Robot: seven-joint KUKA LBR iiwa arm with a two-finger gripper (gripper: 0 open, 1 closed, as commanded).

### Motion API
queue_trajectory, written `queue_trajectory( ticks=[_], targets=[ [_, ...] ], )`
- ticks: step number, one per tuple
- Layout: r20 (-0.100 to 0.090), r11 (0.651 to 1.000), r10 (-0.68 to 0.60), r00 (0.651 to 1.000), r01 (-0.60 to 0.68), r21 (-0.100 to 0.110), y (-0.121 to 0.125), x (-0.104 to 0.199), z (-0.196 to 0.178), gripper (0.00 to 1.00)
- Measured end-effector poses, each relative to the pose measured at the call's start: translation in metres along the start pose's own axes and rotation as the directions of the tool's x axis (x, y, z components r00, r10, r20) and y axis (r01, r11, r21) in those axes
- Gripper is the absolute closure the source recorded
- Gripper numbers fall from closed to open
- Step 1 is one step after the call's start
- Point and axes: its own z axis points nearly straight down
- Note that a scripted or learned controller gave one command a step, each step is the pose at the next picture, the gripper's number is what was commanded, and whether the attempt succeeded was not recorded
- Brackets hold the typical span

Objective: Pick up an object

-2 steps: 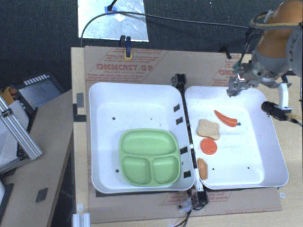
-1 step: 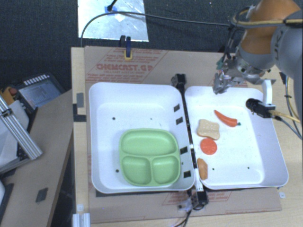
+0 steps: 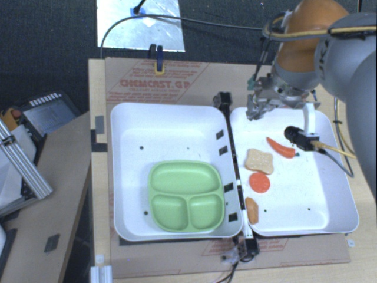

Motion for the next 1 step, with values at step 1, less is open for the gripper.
queue_trajectory(
  ticks=[1],
  targets=[
    [0.0, 1.0, 0.0, 1.0, 0.0, 0.001, -0.0073, 0.0472, 0.005, 1.0]
  ],
)
